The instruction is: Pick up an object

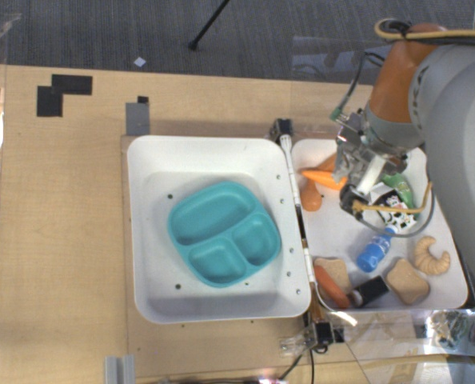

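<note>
Fingers (pixel 351 189) are seen low in the right bin (pixel 461 294), their state impossible to tell.
Just beside them, toward the left bin (pixel 141 214), an orange carrot (pixel 324 178) is lying; a blue bottle (pixel 373 253) and a croissant (pixel 431 256) are seen nearer the camera.

I work in a robotics lab. My table (pixel 61 238) is bare wood with black tape marks (pixel 61 93), two white bins (pixel 141 214) clamped on it, loose cables (pixel 397 29) around, grey carpet (pixel 101 14) beyond.
</note>
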### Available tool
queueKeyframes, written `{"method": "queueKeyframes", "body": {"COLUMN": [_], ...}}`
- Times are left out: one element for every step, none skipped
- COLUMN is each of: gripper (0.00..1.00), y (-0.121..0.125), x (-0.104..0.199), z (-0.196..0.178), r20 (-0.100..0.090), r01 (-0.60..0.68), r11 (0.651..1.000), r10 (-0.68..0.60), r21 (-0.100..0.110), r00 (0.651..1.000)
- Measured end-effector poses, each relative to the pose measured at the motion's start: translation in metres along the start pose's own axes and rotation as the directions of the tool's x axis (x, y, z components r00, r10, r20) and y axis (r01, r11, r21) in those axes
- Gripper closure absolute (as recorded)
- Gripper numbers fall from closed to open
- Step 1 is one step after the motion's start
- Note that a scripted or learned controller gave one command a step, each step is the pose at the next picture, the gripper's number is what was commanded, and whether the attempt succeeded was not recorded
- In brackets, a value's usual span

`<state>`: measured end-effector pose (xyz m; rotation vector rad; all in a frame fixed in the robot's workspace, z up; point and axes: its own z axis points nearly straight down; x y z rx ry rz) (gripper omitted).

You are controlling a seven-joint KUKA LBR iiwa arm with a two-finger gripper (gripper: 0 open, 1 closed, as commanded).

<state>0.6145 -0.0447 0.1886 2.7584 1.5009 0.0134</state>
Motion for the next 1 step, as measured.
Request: {"method": "queueKeyframes", "body": {"gripper": [1.0], "y": [-0.0053], "x": [-0.0224], "z": [0.0039], "r20": [0.008], "r01": [-0.547], "r11": [0.837], "r10": [0.547], "r21": [0.002], "r00": [0.837]}}
